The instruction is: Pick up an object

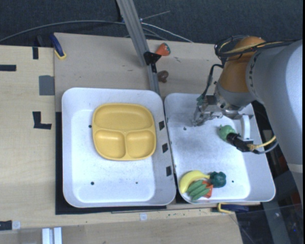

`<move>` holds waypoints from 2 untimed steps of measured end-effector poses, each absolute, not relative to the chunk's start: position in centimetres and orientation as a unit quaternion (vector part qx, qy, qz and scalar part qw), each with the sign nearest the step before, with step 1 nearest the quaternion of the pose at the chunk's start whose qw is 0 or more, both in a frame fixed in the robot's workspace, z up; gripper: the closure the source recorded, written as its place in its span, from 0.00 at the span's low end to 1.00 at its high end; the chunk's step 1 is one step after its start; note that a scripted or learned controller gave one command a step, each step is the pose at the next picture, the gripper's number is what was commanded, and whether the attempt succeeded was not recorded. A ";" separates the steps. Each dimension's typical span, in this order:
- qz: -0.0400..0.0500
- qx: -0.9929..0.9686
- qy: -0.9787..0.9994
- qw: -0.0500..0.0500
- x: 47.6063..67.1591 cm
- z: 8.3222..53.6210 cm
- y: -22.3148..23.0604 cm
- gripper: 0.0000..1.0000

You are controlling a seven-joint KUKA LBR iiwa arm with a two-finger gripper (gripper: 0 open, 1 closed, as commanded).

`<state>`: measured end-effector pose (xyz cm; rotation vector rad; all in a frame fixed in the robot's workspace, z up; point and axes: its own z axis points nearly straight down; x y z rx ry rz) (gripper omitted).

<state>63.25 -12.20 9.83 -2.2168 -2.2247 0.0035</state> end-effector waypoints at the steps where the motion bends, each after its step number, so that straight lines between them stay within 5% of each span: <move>1: -0.001 -0.706 -0.708 -0.001 63.5 14.2 -11.7 1.00; 2: -0.001 -0.706 -0.708 -0.002 64.0 18.8 -12.4 1.00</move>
